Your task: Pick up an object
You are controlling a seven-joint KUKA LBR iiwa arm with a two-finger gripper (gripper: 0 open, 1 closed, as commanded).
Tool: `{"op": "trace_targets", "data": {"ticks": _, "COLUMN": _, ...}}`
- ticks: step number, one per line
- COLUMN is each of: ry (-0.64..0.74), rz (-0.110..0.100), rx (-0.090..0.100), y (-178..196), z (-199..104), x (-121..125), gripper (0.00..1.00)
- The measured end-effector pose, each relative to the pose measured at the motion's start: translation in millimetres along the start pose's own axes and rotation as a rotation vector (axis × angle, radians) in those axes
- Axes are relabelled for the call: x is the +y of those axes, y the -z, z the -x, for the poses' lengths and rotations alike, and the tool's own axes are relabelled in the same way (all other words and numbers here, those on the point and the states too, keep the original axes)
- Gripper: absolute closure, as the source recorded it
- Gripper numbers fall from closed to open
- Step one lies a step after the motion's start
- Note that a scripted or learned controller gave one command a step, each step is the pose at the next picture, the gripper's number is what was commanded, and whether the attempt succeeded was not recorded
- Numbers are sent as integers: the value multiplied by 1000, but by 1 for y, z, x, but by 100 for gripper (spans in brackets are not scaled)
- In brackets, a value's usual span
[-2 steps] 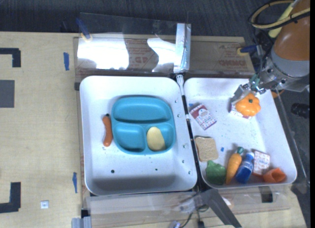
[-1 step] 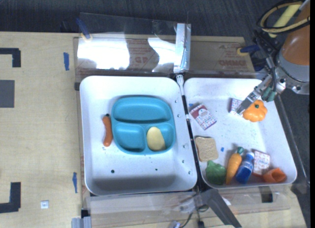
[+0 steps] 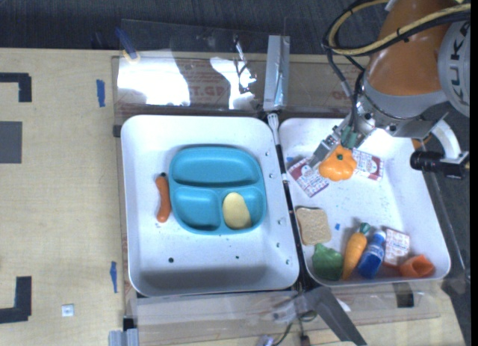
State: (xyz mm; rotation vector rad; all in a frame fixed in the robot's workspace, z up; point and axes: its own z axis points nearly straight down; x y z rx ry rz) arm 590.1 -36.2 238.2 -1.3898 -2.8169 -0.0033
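Reaching in from the right, the arm [image 3: 407, 53] brings its gripper [image 3: 337, 150] down over the right bin [image 3: 437, 210], at its upper part. Metal parts at the gripper's end touch an orange pepper-like toy [image 3: 339, 165], but I cannot tell if the fingers are wide, narrow, or already around it, because the wrist covers them. I judge this toy is the chosen object: it lies a little apart from the other things, so it is easy to approach from above.

It looks round and bright orange, with a small green stem on top, probably smooth plastic. It rests partly on a red-and-white packet [image 3: 308, 176].

Near the front wall of this bin, a carrot [image 3: 355, 251], a blue bottle [image 3: 372, 255] and a green piece [image 3: 326, 260] are crowded together, harder to separate. A slice of bread [image 3: 313, 224] lies flat between them and the packet.
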Motion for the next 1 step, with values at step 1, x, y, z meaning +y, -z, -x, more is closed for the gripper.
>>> {"op": "trace_targets", "data": {"ticks": 1, "ry": -416, "rz": -4, "rx": 0, "y": -32, "z": 4, "x": 9, "gripper": 100}}
